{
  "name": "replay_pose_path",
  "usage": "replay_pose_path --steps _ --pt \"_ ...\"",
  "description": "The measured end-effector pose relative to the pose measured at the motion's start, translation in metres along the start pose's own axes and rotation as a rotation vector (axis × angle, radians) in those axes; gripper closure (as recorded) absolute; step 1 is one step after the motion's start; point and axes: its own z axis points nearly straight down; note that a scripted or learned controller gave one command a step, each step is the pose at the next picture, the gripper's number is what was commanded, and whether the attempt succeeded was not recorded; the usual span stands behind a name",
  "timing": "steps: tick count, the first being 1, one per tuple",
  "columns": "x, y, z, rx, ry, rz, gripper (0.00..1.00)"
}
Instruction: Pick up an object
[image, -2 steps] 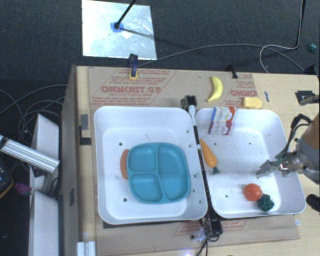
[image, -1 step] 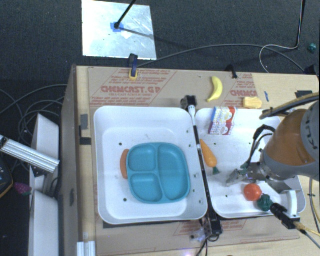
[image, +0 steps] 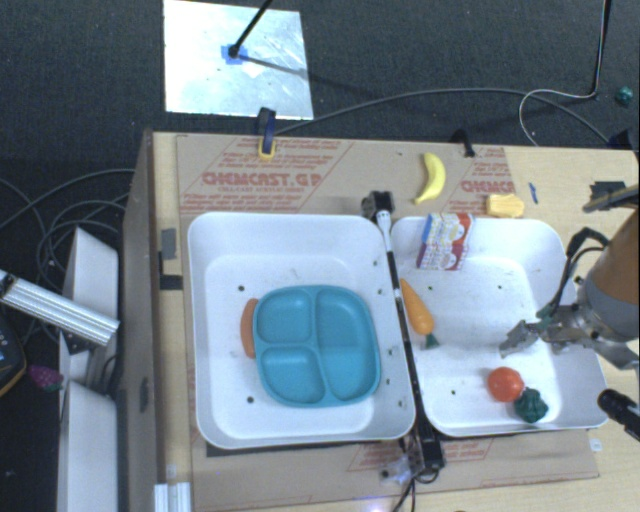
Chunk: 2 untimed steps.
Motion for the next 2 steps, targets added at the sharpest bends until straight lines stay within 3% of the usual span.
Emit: replay_pose_path --steps 1,2 --pt "0.022 0.0 0.011 0.001 0.002 -0.002 0.0" --pt "0.058 0.001 -0.067 0.0 0.001 -0.003 0.0"
